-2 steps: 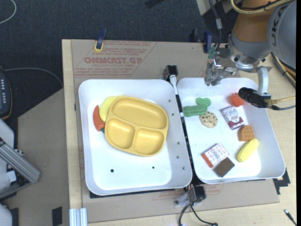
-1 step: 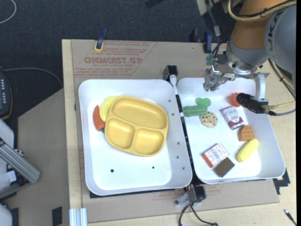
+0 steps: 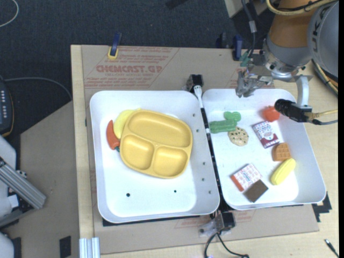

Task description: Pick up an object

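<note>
In the left bin (image 3: 102, 144), a yellow divided tray (image 3: 156, 144) lies tilted over an orange-red piece (image 3: 112, 136). Right of that tray, across the bins' shared edge, the right bin (image 3: 317, 181) holds a green cactus toy (image 3: 226, 123), a cookie (image 3: 238, 136), a small red-and-white packet (image 3: 245, 176) touching a brown block (image 3: 256, 190), a second packet (image 3: 266, 133), a waffle piece (image 3: 280, 152), a yellow banana-like toy (image 3: 282, 171) and a red piece (image 3: 271, 114). Farther right of the tray, the arm reaches in from the upper right, wrist pointing down. The gripper (image 3: 246, 88) hangs over the right bin's far rim, above the cactus toy, with nothing between its tips; how wide they stand cannot be told.
</note>
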Controlling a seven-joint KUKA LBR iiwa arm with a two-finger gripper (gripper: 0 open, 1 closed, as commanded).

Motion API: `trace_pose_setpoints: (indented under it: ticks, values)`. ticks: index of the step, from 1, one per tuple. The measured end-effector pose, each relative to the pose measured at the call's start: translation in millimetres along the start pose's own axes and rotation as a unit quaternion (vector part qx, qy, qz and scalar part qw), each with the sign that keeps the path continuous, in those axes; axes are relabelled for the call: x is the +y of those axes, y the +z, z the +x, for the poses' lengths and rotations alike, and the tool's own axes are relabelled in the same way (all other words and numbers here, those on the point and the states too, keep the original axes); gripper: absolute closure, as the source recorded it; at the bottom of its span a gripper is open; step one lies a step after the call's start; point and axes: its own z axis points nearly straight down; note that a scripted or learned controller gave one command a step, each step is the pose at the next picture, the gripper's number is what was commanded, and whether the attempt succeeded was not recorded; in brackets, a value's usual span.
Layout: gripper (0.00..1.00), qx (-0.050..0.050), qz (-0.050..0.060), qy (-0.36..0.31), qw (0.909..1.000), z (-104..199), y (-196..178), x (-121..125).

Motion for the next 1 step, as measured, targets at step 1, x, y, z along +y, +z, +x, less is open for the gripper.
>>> trace_pose_setpoints:
  ticks: [1]
  values:
    - [1.00, 0.000, 0.001, 0.000, 1.0000, 4.4, -0.1, -0.7]
